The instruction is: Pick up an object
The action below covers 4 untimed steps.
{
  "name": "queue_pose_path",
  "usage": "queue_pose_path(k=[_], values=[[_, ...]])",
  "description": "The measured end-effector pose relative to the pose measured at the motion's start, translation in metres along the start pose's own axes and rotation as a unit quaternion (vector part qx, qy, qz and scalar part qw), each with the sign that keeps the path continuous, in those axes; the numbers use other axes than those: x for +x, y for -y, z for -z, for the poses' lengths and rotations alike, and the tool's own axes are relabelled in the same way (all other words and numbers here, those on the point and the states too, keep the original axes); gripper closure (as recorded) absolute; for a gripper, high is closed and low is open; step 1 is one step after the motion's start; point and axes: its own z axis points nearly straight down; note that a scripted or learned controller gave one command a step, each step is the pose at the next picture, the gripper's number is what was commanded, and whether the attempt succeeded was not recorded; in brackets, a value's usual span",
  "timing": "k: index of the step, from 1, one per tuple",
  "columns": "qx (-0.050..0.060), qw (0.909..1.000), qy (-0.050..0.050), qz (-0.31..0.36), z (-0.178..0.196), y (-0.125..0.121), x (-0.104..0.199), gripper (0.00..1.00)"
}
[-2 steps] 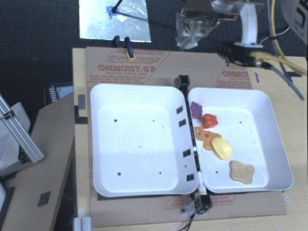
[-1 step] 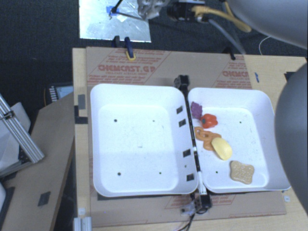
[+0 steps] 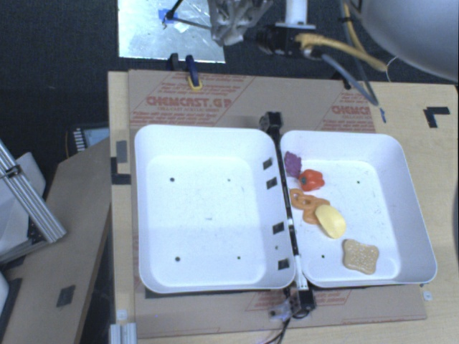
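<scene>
Several small items lie in the right bin (image 3: pixel 401 192), near its left wall. A purple piece (image 3: pixel 292 163) is farthest back, and a red pepper-like piece (image 3: pixel 311 180) sits just in front of it. An orange ring shape (image 3: pixel 304 203) touches a yellow oval piece (image 3: pixel 330 221). A tan waffle-like biscuit (image 3: pixel 360 256) lies apart near the front. My gripper (image 3: pixel 231 20) hangs high at the top of the view, beyond the back edge of the bins and far from all the items. Nothing shows in it.
The left bin (image 3: pixel 150 192) stands beside the right one, joined by a black hinge strip (image 3: pixel 281 199). Both rest on a brown board (image 3: pixel 186 99). A shiny plate (image 3: pixel 150 20) lies behind. Yellow and grey cables (image 3: pixel 337 49) trail from the wrist.
</scene>
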Motion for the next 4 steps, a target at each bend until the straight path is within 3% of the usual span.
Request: queue_pose_path(k=[1,2,3,4], values=[[0.0,1.0,0.0,0.001,0.0,0.032,0.0,1.0],[-0.001,1.0,0.0,0.0,0.0,0.031,0.0,0.0],[-0.002,1.0,-0.001,0.002,0.011,0.03,0.001,1.0],[-0.001,1.0,0.0,0.002,0.011,0.031,0.001,0.0]])
